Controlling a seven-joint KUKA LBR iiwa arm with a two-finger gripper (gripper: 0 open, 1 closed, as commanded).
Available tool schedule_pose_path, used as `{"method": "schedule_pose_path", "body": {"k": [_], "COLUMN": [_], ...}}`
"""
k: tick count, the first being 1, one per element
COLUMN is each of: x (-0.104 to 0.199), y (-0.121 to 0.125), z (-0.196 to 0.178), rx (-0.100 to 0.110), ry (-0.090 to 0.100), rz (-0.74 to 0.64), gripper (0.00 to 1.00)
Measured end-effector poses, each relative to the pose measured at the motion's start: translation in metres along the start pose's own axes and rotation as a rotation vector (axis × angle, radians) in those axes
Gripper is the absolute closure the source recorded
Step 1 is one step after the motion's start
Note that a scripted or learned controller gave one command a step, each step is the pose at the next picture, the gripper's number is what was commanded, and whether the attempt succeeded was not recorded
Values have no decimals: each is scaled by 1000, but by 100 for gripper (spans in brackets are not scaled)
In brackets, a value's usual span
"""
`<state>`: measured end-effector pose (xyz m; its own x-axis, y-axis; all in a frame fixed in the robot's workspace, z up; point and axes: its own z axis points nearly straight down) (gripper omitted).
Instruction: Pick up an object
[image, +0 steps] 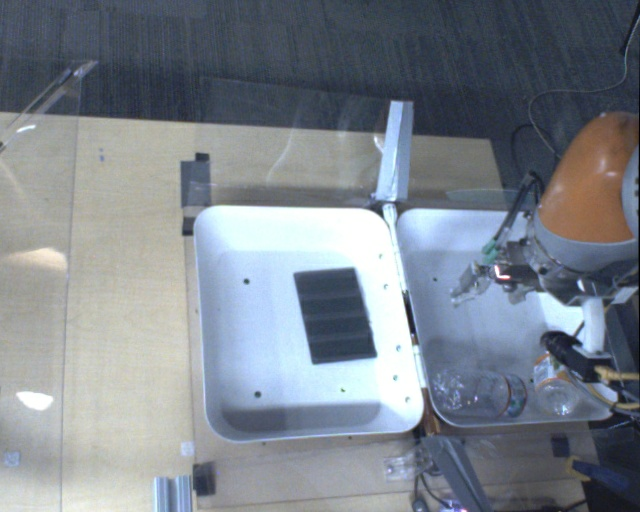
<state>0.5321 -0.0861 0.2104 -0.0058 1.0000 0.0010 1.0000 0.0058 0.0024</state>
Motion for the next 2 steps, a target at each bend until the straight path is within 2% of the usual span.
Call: {"method": "schedule_pose_path", "body": {"k": [1,2], "x": [19,-58], "y": [9,-18], "z": [5,-14], "rx": [-3,-4], "ry": [0,-2], "rz": [11,64], "gripper": [0,0]}}
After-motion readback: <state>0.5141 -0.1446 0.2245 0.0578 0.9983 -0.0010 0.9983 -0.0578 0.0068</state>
